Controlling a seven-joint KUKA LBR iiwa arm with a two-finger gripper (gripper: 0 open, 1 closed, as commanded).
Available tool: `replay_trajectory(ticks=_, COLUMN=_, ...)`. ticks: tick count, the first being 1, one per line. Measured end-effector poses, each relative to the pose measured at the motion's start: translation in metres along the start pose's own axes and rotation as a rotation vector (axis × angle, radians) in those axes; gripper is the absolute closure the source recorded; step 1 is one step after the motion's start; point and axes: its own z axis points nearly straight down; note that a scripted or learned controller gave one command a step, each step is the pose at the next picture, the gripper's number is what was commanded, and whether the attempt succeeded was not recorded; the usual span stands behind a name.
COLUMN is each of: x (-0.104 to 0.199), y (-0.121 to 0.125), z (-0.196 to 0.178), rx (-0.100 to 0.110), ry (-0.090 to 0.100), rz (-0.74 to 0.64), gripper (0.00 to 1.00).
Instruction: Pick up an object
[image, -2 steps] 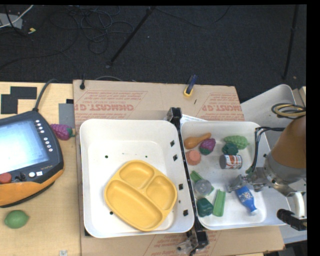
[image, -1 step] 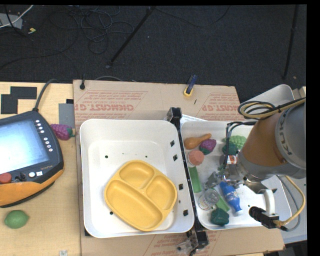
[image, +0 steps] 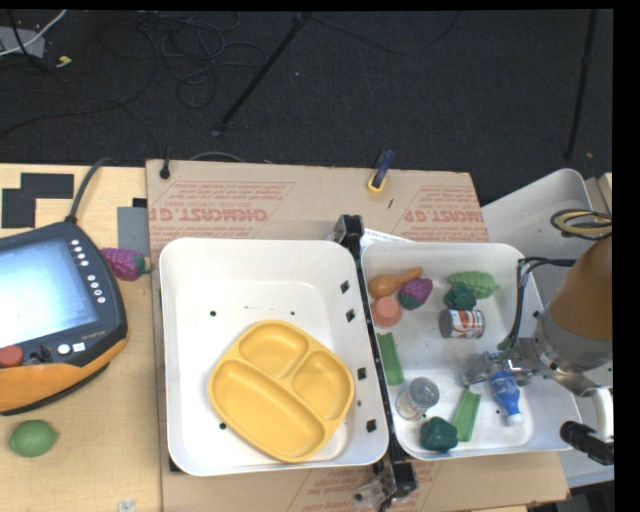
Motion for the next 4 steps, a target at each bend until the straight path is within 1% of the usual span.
replay_trajectory(ticks=1, x=0.085, y=0.050, z=0.000, rx=-0.002, ry=0.008, rz=-0.014, gripper=0.00)
replay_trajectory(ticks=2, x=0.046, y=0.107, z=0.000, rx=-0.005, ry=0.003, rz=-0.009, gripper=0.00)
replay_trajectory(ticks=3, x=0.047, y=0.104, z=-0.010, rx=0.003, ry=0.006, rz=-0.014, gripper=1.00)
replay_trajectory(ticks=4, x=0.092, y=0.117, z=-0.164, rx=-0.015, ry=0.005, rz=-0.011, gripper=1.00)
